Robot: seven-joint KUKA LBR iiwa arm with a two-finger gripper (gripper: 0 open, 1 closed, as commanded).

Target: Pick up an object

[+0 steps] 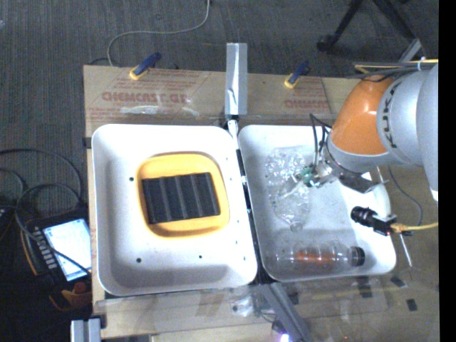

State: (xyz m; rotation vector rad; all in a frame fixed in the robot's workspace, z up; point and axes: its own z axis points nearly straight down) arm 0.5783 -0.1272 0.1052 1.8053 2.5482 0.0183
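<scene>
My gripper (311,174) reaches down into the right bin (249,191) from the right, under the orange band of the arm. Its tip is at the right edge of a crumpled clear plastic piece (288,184) that lies in the middle of that bin. Whether the gripper touches the plastic is unclear. A clear plastic bottle (320,256) with brownish contents and a dark cap lies on its side along the bin's front wall. In the left bin (114,255) a yellow tray (184,162) with a black ribbed insert (179,197) lies flat near the centre.
A metal divider post (235,77) stands behind the seam between the two bins. Blue and yellow clamps (144,65) hold the cardboard base at the back. A handheld screen device (60,244) lies on the floor at the left.
</scene>
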